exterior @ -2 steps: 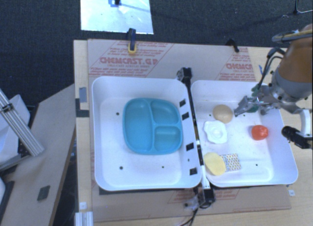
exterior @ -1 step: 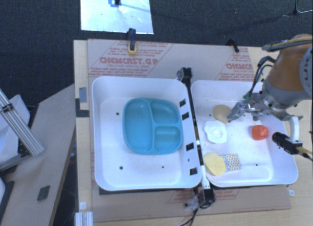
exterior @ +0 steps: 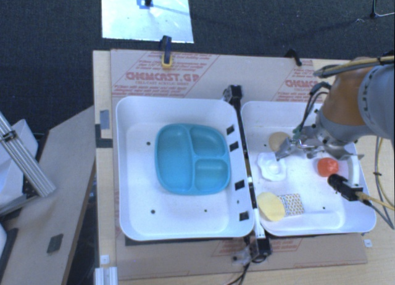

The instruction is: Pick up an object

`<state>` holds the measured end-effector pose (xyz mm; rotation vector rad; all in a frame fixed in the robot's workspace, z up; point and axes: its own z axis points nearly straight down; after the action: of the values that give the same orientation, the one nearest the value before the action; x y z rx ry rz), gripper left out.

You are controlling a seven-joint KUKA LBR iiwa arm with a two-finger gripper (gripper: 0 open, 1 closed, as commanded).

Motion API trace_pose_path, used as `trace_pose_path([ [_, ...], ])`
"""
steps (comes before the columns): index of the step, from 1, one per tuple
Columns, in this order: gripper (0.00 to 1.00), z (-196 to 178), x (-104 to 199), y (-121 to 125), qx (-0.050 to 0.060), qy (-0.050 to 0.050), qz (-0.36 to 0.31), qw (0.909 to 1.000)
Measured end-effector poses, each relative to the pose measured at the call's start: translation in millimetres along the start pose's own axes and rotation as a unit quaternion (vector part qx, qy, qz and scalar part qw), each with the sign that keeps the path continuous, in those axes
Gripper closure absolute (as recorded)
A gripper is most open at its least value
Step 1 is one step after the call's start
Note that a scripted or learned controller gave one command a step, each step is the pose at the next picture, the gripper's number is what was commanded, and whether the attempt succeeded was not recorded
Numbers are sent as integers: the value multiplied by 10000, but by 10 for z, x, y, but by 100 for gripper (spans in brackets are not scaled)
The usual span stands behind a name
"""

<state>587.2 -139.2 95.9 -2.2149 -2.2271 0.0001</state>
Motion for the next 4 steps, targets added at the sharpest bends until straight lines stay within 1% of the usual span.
trace_pose_path([
  [1,0,108,0,11,-11,-5,14,10000],
  [2,100,-12,1,27,-35,-4,9,10000],
  [3,100,-658,22,33,-41,-10,2,10000],
  [4,100,-1104,-22,25,-32,-10,1,10000],
])
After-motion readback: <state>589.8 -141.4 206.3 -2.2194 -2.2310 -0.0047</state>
